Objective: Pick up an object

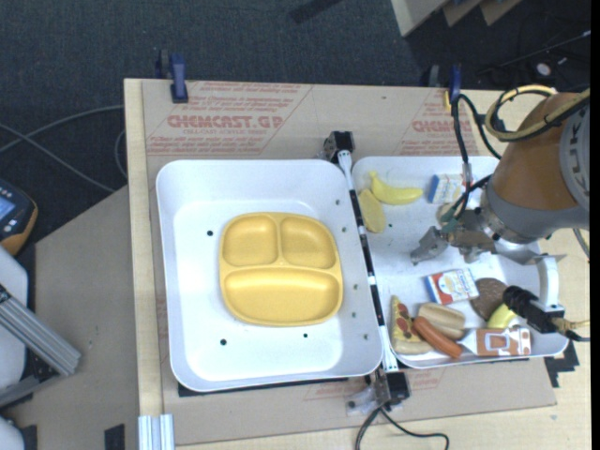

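the gripper (436, 245) was seen low over the right bin (405, 165), right of centre; whether it was open could not be told. a banana (394, 193) lay above, toys below. approach was judged underway; descent was needed.

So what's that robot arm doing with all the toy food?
The robot arm reaches in from the right, and its gripper is low over the right bin, where toy food lies: a banana, a hot dog and a small carton. Nothing sits between its fingers, so it hasn't picked anything up yet. The left bin holds a yellow divided plate.
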Controlling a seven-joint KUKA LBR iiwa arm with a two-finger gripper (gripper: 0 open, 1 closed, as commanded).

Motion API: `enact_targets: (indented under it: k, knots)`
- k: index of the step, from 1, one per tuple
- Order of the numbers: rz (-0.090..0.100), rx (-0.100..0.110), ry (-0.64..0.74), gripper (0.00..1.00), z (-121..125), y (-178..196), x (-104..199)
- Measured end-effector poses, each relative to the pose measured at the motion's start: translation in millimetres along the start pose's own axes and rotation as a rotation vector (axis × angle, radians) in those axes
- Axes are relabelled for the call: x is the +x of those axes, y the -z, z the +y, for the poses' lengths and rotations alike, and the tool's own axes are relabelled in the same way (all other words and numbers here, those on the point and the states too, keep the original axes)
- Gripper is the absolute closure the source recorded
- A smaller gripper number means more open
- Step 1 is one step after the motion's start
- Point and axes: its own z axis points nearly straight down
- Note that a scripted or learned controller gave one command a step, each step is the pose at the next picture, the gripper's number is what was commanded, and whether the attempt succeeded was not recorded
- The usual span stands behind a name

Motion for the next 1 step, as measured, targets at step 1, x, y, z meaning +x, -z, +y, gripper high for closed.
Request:
enact_targets:
  k: [1]
  knots:
    - [-0.005, -0.010, -0.001, 0.00, 45.9, 60.1, -42.0]
